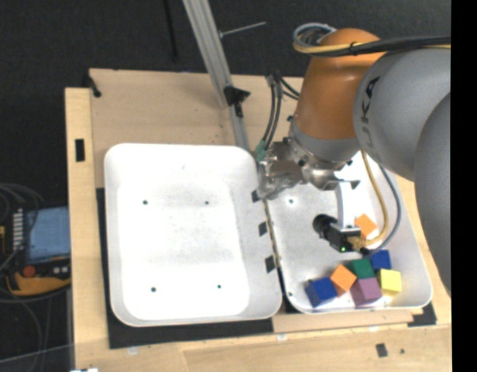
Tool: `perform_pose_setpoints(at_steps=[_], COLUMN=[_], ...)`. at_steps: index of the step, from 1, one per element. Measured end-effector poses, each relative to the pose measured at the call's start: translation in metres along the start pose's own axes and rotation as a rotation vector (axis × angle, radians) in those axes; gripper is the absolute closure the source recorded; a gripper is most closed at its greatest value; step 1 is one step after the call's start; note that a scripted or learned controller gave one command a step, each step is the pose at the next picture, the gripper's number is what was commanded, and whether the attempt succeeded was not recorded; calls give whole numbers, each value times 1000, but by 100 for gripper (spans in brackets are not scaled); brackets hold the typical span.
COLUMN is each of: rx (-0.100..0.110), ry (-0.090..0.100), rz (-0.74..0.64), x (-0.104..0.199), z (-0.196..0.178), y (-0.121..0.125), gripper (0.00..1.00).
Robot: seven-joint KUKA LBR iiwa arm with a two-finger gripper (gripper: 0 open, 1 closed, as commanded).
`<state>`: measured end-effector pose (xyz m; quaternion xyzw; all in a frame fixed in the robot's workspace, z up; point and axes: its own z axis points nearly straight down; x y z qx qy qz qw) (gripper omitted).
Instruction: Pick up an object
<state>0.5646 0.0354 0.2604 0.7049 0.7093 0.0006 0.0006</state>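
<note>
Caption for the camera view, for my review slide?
Grey, orange-banded arm reaches over the view's right-hand shallow white bin; small coloured cubes cluster near its lower edge.

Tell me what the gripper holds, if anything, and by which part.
Cannot be told: the gripper, over the left wall of the right bin, has its grasp hidden from this angle. The coloured blocks lie apart at the bin's near end.

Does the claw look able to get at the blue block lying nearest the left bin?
Probably yes. The blue block lies uncovered, with bare floor to its left, and the claw hangs over the left edge of the right bin.
</note>
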Motion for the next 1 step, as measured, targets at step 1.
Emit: perform_pose_setpoints(at_steps=[1], rx=[0], ry=[1], rz=[-1], x=[56], z=[-1], y=[4], gripper=[100])
